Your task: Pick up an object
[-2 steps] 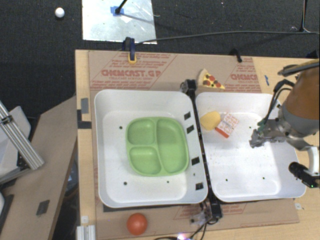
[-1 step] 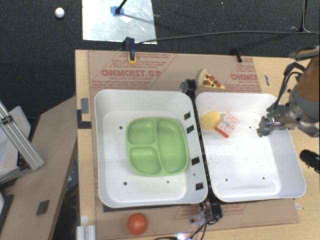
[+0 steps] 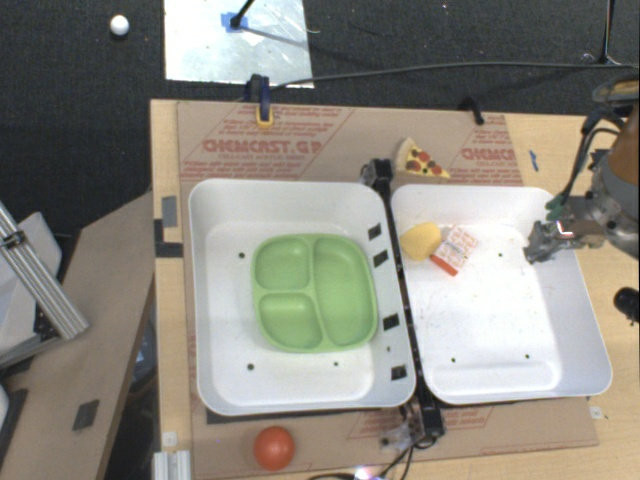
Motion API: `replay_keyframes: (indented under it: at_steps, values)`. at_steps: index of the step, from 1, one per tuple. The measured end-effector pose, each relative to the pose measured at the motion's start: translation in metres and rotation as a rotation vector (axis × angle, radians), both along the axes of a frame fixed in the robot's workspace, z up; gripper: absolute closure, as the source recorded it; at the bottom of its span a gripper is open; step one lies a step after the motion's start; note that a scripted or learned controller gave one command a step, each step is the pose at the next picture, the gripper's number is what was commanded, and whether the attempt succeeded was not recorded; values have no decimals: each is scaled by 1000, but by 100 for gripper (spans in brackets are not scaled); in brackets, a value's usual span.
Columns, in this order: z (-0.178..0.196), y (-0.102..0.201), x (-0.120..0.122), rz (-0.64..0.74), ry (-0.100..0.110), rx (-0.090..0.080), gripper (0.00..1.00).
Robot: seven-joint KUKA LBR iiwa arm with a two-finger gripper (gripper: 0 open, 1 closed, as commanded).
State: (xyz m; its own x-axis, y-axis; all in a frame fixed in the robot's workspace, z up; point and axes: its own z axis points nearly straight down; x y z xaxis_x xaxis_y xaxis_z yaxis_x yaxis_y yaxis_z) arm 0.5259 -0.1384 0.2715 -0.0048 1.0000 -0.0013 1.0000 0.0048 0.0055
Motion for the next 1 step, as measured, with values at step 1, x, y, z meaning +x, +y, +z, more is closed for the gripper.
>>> replay_keyframes:
  at_steps: [1]
  values:
    - [0, 44, 3, 2, 3, 1, 100]
